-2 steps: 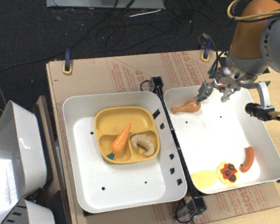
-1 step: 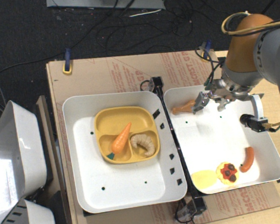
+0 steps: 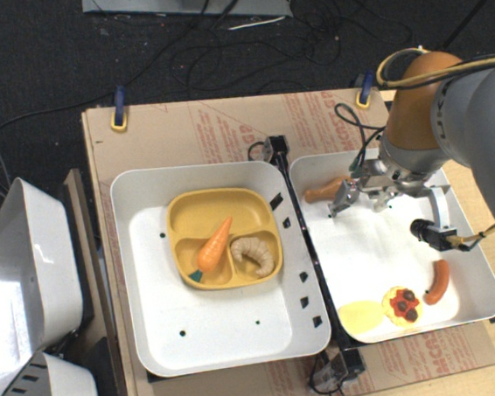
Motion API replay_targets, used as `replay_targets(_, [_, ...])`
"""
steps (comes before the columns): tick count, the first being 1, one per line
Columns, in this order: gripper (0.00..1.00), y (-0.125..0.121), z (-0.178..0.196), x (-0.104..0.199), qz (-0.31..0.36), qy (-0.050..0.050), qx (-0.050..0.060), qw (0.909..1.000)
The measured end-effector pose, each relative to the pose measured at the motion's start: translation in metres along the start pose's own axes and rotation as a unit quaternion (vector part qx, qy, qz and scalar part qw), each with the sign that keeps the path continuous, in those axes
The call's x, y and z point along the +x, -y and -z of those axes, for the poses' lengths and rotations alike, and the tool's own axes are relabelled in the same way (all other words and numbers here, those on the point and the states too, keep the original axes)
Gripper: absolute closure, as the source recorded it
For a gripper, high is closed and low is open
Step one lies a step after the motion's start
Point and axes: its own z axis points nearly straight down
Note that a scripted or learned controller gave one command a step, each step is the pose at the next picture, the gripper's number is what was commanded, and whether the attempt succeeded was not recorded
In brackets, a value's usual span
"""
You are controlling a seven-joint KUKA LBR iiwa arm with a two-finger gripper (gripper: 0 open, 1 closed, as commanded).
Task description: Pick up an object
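Observation:
My gripper (image 3: 360, 205) hangs over the back of the right bin (image 3: 477, 252), its fingers spread open with only white bin floor between them. A brown sausage (image 3: 320, 192) lies just left of the left fingertip (image 3: 340, 206), near the bin's back left corner; I cannot tell whether they touch. At the bin's front right lies a reddish sausage (image 3: 437, 283). Beside that are a small yellow round with dark red toppings (image 3: 403, 304) and a flat pale yellow slice (image 3: 361, 315).
The left bin (image 3: 155, 325) holds a yellow divided plate (image 3: 188, 216) with an orange carrot (image 3: 215, 244) and a pale shrimp (image 3: 253, 254) on it. A black divider (image 3: 304, 248) runs between the bins. The arm's grey and orange body (image 3: 431, 103) looms over the right bin's back right.

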Motion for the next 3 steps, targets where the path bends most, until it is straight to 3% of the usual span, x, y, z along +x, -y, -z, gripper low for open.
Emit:
replay_targets(1, [1.00,-0.002,0.014,0.000,0.000,0.001,-0.003,1.0000])
replay_targets(3, [1.00,-0.007,0.131,0.000,0.002,0.001,-0.006,1.0000])
